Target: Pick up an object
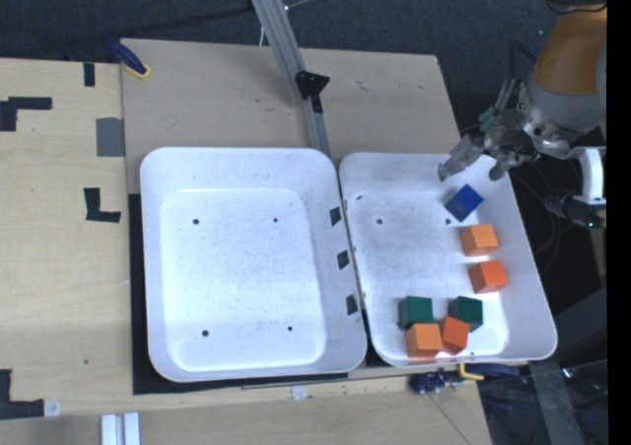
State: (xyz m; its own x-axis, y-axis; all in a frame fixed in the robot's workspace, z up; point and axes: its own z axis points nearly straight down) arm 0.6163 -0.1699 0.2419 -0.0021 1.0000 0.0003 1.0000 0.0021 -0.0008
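Spanning the width of the view, the wooden bench is seen to carry two shallow white bins side by side, kept touching along their inner rims so that one reach serves both. The left bin is the larger-looking of the pair; the right bin is where all the blocks are gathered. A slanted metal rail is fixed above the bench, ending near the bins' shared far corner.

The arm is brought in from the right, its orange band and grey wrist poised over the far right corner of the right bin. The gripper is held spread wide, the two fingers splayed apart with nothing between them, and is placed just above and beside the blue block. That stance is judged to be an approach: the fingers are kept apart so that a block can be straddled on descent.

The blue block is the likeliest target, being nearest the fingers and set apart from its neighbours, though it is turned at an angle to the bin's walls. Just below it, two orange blocks and are lined along the right wall, near each other but apart. At the near edge, a tight cluster is formed by two green blocks and two more orange ones, packed so closely that little finger room is judged to be left.
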